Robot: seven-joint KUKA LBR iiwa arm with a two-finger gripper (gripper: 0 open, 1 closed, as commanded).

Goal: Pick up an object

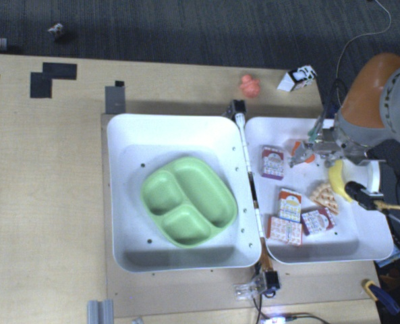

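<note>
- While the gripper (312, 147) hovers in the right bin (372, 248), we can't tell its grasp state.
- We see a banana (339, 178) just beside it, long axis running top to bottom.

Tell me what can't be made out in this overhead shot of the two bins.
- Gripper in the camera view: too small and blurred to judge.
- Banana: its right part is covered by the arm.
- Small cartons: print too small to read.
- Right bin: its right side is hidden under the arm.
</note>
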